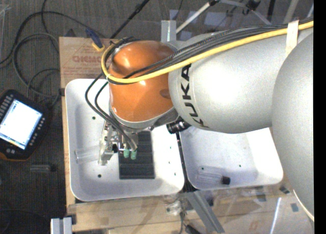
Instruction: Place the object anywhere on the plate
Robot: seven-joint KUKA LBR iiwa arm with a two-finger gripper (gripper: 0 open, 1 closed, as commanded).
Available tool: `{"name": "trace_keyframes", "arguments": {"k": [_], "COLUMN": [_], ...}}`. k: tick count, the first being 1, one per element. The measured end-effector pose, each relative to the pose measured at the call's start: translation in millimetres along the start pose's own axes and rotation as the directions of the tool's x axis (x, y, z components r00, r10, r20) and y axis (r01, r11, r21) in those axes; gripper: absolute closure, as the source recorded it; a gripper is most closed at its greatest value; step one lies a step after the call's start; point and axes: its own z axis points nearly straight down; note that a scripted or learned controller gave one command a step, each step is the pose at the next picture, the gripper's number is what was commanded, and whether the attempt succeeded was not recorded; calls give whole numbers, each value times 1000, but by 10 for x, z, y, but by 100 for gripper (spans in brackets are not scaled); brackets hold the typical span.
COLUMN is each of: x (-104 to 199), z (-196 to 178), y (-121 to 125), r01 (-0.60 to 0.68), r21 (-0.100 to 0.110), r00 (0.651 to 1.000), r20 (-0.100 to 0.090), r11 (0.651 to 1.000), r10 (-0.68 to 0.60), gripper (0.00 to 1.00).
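Note:
A black ribbed rectangular plate [137, 163] lies in the left white bin [76, 126], near its front. My gripper [113, 150] hangs under the orange wrist band [140, 83], low over the plate's left edge. Two small green tips [129, 154] show at the plate's near-left part, right beside the gripper. The wrist hides what lies directly beneath it. A small clear piece [84, 154] lies on the bin floor just left of the gripper.
The big grey arm [239, 80] spans the right bin [270, 172] and covers most of it. A clear tube with a dark end [214, 179] lies at that bin's front. A tablet [19, 124] sits on the floor at far left, with cables behind the bench.

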Motion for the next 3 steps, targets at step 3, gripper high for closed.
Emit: {"name": "trace_keyframes", "arguments": {"k": [3], "x": [-75], "z": [87], "y": [0], "r01": [443], "r21": [1], "r00": [897], "r20": [1], "r11": [897], "r10": [-443], "gripper": [100]}}
